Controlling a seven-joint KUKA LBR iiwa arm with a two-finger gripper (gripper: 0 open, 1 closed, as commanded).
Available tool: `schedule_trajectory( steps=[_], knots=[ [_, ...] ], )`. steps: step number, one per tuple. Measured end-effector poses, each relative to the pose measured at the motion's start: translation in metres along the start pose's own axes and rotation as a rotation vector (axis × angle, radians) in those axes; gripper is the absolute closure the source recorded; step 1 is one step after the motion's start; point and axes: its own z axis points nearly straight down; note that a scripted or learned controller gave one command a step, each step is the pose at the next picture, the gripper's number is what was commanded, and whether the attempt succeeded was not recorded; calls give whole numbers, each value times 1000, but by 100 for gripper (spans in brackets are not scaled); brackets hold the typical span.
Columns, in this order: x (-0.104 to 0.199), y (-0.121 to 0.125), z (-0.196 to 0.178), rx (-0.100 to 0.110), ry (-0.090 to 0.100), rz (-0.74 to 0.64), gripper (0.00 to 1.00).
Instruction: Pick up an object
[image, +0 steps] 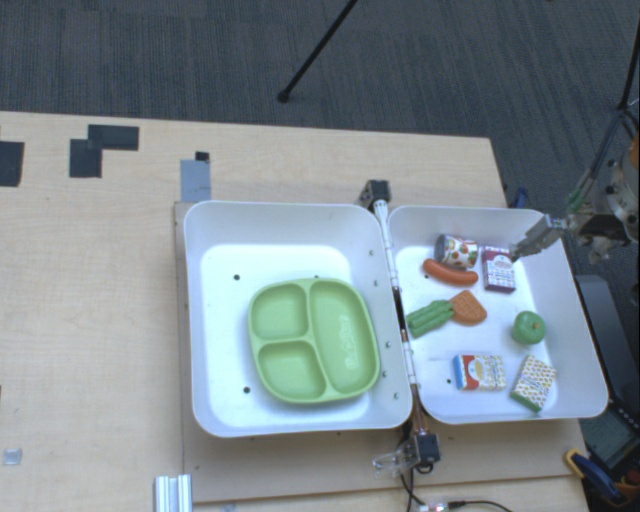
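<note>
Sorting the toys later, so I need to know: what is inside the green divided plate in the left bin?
All three compartments of the green divided plate show bare green plastic with no toys in them. The patch of left bin floor beneath the plate is covered.

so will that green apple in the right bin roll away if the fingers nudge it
Probably yes: the green apple looks round and smooth, so a side push may send it rolling. It sits apart from the boxes, with bare right bin floor around it. It looks like rigid toy food, probably light.
</note>
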Motion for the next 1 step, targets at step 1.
schedule_trajectory(
  steps=[1],
  knots=[
    [-22, -41, 114, 2, 0, 2, 0]
  ],
)
